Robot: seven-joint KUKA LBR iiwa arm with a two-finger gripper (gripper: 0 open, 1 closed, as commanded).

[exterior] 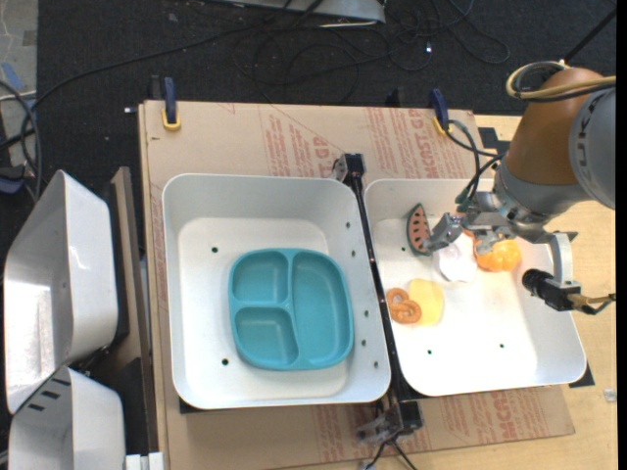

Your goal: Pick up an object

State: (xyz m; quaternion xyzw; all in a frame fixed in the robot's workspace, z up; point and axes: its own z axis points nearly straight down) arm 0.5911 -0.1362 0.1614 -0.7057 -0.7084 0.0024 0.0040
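**Grasp Approach, Right Bin**

I held the gripper [453, 246] low in the right bin [509, 360], above a white object [454, 263] between the watermelon slice [418, 228] and orange piece [498, 255]. Finger opening: I could not tell. I judged a centred, vertical descent safest before closing.
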